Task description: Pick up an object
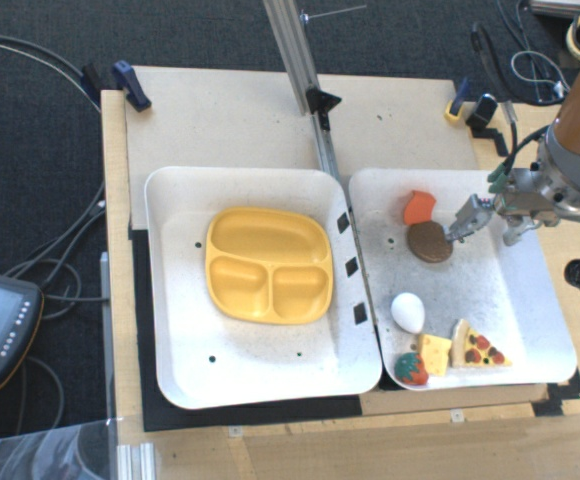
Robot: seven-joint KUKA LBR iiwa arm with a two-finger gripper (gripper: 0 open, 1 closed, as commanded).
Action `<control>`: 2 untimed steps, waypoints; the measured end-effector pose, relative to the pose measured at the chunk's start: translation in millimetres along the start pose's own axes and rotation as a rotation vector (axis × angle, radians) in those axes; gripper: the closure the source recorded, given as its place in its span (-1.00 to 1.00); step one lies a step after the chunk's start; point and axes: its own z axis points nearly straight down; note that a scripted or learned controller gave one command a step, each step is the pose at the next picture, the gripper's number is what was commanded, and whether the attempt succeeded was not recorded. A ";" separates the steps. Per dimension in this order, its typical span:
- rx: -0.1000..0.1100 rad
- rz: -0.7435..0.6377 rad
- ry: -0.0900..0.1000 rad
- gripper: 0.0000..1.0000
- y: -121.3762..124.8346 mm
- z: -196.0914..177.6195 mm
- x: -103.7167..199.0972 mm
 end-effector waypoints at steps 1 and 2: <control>-0.001 0.001 0.000 -1.00 0.1 0.0 -0.1; 0.005 0.002 0.000 -1.00 -5.1 44.0 -3.4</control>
